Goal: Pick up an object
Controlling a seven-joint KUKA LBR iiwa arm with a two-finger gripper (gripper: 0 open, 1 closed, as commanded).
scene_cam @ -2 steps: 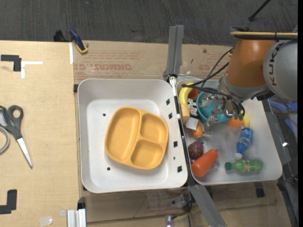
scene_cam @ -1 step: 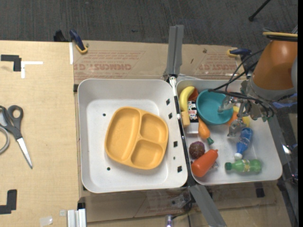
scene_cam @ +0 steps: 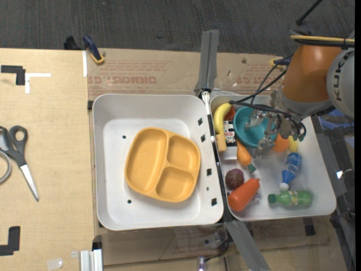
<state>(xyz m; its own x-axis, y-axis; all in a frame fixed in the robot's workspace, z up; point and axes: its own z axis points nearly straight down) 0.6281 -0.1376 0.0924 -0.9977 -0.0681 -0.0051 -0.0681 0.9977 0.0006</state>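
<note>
Your hand (scene_cam: 265, 145) hangs low in the right bin (scene_cam: 324, 168), just beside the teal bowl (scene_cam: 246, 126); you cannot tell how its grip stands. Around it lie a banana (scene_cam: 220, 116), a small carrot (scene_cam: 243, 155), a blue bottle (scene_cam: 290, 168), a green bottle (scene_cam: 291, 198), a dark round fruit (scene_cam: 234, 178) and a large red-orange carrot (scene_cam: 243, 194). The left bin (scene_cam: 107, 168) holds a yellow divided plate (scene_cam: 162, 164). Scissors (scene_cam: 20, 157) lie on the desk (scene_cam: 45, 208).

The right bin (scene_cam: 321, 168) is crowded — teal bowl (scene_cam: 248, 126), banana (scene_cam: 220, 117), carrot (scene_cam: 243, 154) and bottles (scene_cam: 290, 198) close together, the gaps apparently narrow; the left bin (scene_cam: 107, 151) has open floor around the yellow plate (scene_cam: 162, 164).
</note>
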